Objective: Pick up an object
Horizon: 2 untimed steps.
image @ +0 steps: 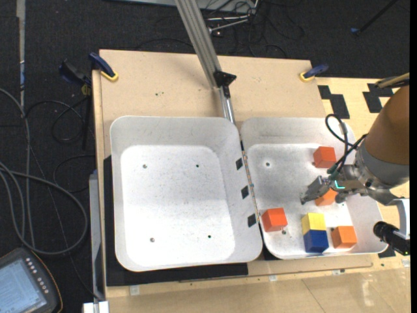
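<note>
Tan wooden bench (169, 90), clamps at back corners, carries two shallow white bins side by side: left bin (176, 191), right bin (280, 155), rims touching.

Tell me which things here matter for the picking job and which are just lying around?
Job things: gripper, orange cube beside it, other orange cubes, yellow cube, blue cube, right bin.

Just lying about: left bin, clamps, cables.
</note>
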Each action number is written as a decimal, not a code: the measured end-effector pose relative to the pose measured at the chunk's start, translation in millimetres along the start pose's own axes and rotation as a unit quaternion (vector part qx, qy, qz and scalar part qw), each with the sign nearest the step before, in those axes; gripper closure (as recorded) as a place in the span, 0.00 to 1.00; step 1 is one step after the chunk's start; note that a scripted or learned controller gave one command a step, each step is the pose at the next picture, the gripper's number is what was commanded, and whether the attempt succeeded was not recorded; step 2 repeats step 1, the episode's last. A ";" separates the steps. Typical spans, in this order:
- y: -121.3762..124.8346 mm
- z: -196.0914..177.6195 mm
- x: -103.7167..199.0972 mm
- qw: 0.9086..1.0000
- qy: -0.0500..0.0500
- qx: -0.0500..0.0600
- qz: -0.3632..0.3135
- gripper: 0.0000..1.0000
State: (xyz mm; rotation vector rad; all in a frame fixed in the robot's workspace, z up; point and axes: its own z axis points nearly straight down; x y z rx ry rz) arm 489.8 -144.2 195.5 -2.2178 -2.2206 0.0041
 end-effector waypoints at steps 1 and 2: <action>0.9 -1.6 0.1 1.000 0.000 -0.002 0.001 0.00; 0.9 -1.6 0.1 1.000 0.000 -0.002 0.001 0.00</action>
